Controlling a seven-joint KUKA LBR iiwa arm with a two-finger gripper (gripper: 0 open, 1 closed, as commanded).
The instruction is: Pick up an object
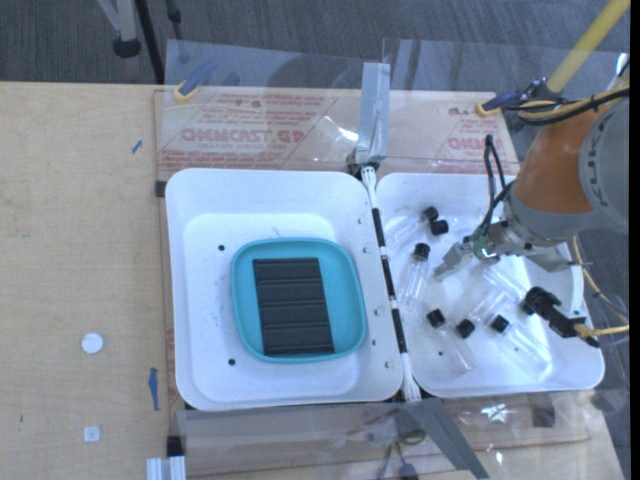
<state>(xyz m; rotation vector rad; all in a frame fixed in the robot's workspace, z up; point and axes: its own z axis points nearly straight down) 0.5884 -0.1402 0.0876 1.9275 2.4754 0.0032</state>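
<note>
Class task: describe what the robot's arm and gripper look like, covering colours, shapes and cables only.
The arm is thick, rounded and grey, with a broad orange band above the wrist. Black cables run along it. The gripper is small, metallic and grey.

A bulky grey robot arm [612, 173] wears a broad orange band [556, 173] above its wrist. Black cables [492, 180] loop along it, and pale metal gripper fingers [452, 259] taper below.

I can read red print, "CHEMCAST GP", on the clear sheet [240, 133] at the upper middle of the frame. A second red label at upper right is too blurred for me to read.
</note>
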